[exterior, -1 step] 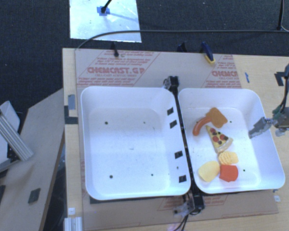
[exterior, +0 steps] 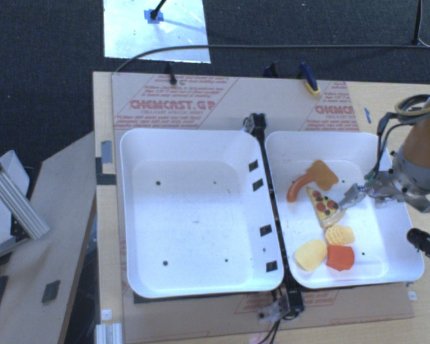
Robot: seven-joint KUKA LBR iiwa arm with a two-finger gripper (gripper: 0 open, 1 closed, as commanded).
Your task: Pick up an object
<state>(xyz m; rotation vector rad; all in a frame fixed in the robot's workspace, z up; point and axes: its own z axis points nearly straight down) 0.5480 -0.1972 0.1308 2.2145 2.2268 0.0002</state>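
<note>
In the camera view the arm [exterior: 416, 156] is cut off at the frame's right edge, and whether the tool [exterior: 350, 196] is open or closed I cannot tell. The right bin [exterior: 394, 264] holds a pizza slice [exterior: 324, 206], an orange sausage [exterior: 298, 187], a brown piece [exterior: 322, 173], a yellow chip [exterior: 310, 254], a ridged yellow piece [exterior: 340, 234] and a red piece [exterior: 340, 257]. The tool's tip sits just right of the pizza slice

The arm [exterior: 423, 153] is cut off by the right edge. The gripper [exterior: 350, 196] is too small to tell whether it is open or closed.
</note>
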